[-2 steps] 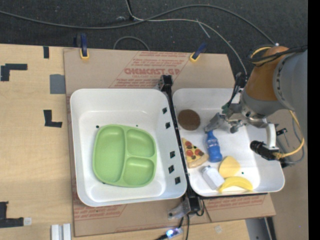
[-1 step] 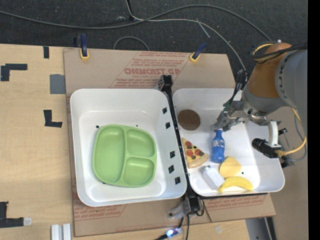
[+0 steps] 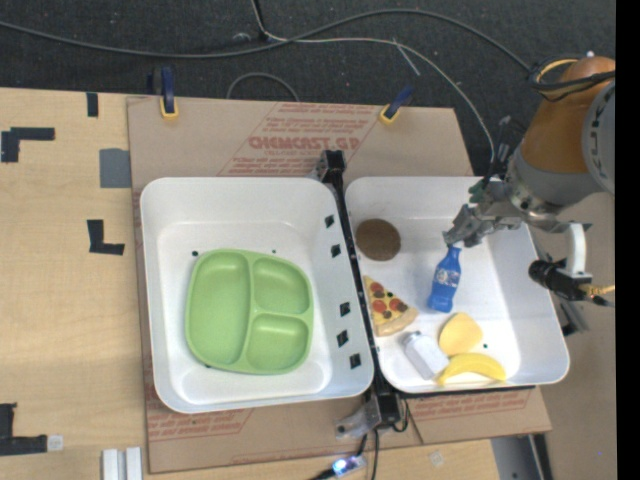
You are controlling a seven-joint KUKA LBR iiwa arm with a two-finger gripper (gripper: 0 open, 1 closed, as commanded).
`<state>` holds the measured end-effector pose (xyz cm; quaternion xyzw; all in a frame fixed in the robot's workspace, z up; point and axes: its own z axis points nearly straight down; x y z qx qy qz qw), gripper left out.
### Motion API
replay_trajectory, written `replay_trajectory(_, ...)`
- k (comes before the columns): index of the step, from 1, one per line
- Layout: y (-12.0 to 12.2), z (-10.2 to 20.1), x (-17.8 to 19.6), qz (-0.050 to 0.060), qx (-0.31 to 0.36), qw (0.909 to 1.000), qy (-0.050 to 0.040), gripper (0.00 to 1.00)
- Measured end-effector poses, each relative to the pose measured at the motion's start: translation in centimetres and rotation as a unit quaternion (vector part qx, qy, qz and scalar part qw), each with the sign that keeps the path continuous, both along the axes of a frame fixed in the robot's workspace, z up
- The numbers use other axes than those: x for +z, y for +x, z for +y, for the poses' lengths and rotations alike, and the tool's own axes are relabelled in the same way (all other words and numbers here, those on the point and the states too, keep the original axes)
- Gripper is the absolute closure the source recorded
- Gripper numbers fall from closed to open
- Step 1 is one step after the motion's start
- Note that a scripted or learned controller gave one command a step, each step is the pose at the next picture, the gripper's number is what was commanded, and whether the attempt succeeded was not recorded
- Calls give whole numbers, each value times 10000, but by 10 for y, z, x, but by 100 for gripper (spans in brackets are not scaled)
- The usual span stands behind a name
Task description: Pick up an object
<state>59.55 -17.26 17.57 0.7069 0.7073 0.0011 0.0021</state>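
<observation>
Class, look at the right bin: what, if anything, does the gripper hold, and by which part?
Nothing is seen held. The gripper hovers just above the cap of the blue bottle, with nothing visibly between its fingers.

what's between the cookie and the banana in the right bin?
Camera view: the pizza slice and a white piece lie between the cookie and the banana.

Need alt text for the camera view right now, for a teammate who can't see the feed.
The tool hovers in the right bin just above a blue bottle, with a brown disc, pizza slice and banana nearby. The left bin holds a green divided plate.
</observation>
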Motion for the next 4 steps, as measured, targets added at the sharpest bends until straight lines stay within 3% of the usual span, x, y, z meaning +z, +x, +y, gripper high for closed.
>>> replay_trajectory(1, 1, 0, 51, 0, 7, 10000, 1, 100)
replay_trajectory(4, -5, 163, 47, 36, 26, 10000, 14, 100)
